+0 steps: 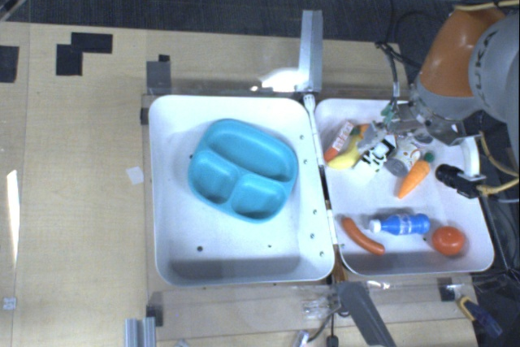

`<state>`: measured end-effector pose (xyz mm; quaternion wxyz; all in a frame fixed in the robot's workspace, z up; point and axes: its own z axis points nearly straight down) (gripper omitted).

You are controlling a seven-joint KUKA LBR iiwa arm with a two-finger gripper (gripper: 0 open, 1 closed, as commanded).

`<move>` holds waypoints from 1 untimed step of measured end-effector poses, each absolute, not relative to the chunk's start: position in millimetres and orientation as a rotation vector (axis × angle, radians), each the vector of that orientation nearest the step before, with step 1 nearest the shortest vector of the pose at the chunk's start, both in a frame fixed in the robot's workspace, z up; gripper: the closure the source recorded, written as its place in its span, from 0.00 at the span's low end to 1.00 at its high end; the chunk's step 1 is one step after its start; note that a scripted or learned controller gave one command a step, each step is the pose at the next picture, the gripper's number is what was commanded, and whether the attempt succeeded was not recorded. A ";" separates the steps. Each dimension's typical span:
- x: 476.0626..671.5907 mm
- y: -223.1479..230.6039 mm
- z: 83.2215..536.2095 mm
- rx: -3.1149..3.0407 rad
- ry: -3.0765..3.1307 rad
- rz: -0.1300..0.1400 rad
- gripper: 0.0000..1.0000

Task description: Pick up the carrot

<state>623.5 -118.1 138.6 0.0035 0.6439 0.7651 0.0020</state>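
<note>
Since the carrot [413, 176] lies in the right bin [479, 256] (near its back edge), it is not yet lifted. The gripper [400, 149] is poised just beside it; its grip cannot be told.

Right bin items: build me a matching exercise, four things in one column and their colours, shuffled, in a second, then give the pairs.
Things:
1. carrot
2. bottle
3. sausage
4. divided plate, in the left bin

Colours:
A. light blue all over
B. orange with a green top
C. red-orange, long and thin
D. blue with a white cap end

Pairs: 1-B, 2-D, 3-C, 4-A
</note>
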 end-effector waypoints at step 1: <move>573.9 -154.8 156.9 2.045 2.377 0.004 0.00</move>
